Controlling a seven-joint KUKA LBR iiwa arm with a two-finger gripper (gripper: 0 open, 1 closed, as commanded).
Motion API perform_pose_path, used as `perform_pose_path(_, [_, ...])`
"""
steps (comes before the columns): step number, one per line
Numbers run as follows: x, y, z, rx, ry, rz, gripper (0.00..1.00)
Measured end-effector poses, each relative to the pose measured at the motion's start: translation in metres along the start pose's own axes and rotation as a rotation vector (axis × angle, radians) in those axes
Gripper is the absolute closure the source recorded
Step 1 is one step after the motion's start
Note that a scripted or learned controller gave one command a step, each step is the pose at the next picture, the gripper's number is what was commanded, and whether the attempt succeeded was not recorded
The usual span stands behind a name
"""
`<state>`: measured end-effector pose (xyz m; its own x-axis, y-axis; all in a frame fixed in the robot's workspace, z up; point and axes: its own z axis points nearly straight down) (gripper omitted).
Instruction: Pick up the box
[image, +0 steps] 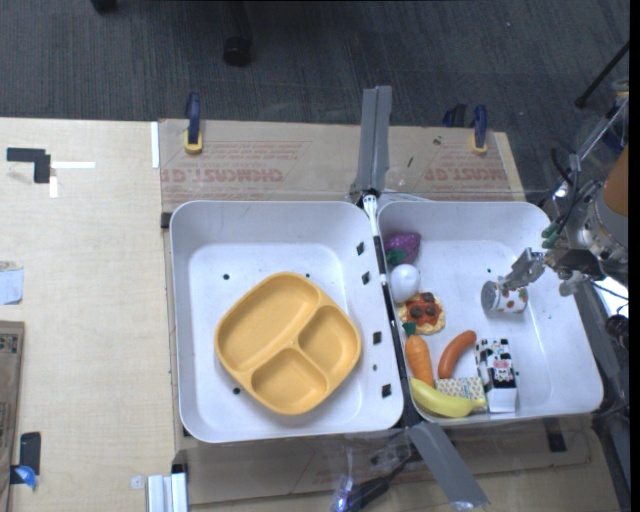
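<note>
The box (497, 373) is a small carton with a black-and-white pattern. It lies in the right bin (560, 400) near the front right corner, beside a cracker and a banana. My gripper (524, 268) reaches in from the right over the bin's right side, up and to the right of the box and clearly apart from it. Just below its tip sits a small grey cup-like object (505, 298); whether the two touch is unclear.
The right bin also holds a purple toy (403, 243), a white ball (404, 281), a pizza toy (424, 313), a carrot (419, 360), a sausage (457, 352), a cracker (461, 389) and a banana (441, 400). A yellow divided plate (288, 343) lies in the left bin (190, 300).
</note>
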<state>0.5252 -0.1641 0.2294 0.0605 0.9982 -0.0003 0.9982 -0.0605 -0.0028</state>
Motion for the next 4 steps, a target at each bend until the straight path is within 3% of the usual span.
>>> perform_pose_path(1, [-0.033, 0.037, -0.024, -0.001, -0.001, 0.240, 0.00])
perform_pose_path(2, [-0.037, 0.032, 0.091, 0.001, 0.000, 0.339, 0.00])
perform_pose_path(3, [0.036, 0.001, 0.112, 0.004, 0.000, 0.527, 0.00])
perform_pose_path(4, [0.055, -0.014, 0.047, 0.000, 0.000, 0.521, 0.00])
